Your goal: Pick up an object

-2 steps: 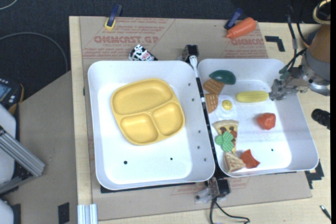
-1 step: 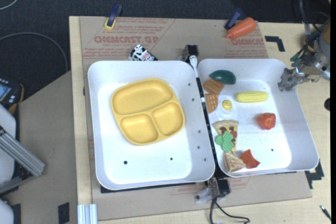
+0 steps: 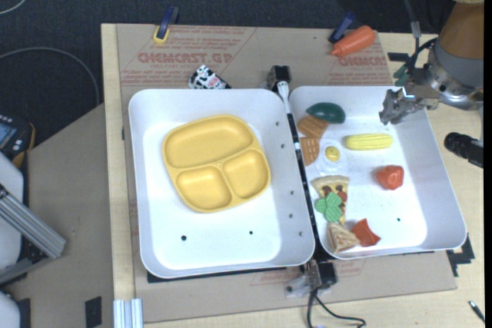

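Observation:
My gripper hangs over the far right part of the right bin, just above and to the right of a yellow corn cob. Nothing shows between its fingers. Also in this bin lie a dark green oval piece, brown bread pieces, a fried egg, a red tomato-like piece, a pizza slice with a green leaf and a small red piece.
The left bin holds a yellow divided plate. An orange carrot toy and a black-and-white cow toy lie on the board behind the bins. A black clamp sits between the bins at the back.

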Available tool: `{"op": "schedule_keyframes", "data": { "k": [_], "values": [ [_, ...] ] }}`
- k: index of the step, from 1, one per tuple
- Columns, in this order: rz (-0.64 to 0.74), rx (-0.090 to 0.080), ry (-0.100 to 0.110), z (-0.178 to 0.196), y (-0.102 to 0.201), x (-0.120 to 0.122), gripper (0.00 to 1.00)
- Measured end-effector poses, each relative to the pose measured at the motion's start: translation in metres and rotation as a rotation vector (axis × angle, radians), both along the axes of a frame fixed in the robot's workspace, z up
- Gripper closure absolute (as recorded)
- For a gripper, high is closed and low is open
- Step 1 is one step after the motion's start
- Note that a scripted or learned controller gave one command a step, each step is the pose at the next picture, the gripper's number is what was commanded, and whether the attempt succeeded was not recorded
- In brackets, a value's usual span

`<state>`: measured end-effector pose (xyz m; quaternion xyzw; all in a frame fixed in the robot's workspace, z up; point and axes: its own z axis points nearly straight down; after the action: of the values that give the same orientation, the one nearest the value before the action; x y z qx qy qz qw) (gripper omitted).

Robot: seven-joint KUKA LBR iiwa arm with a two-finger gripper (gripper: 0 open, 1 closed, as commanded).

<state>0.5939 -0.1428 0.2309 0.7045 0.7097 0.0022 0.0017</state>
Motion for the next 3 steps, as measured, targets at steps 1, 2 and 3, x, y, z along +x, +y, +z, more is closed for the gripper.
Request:
{"op": "schedule_keyframes", "data": {
  "k": [1,2,3],
  "values": [
    [-0.001,0.000,0.002,-0.007,0.052,0.024,1.00],
    [-0.001,0.000,0.001,-0.001,0.108,0.026,1.00],
    [-0.001,0.001,0.001,0.004,0.158,0.045,1.00]
  ]
}}
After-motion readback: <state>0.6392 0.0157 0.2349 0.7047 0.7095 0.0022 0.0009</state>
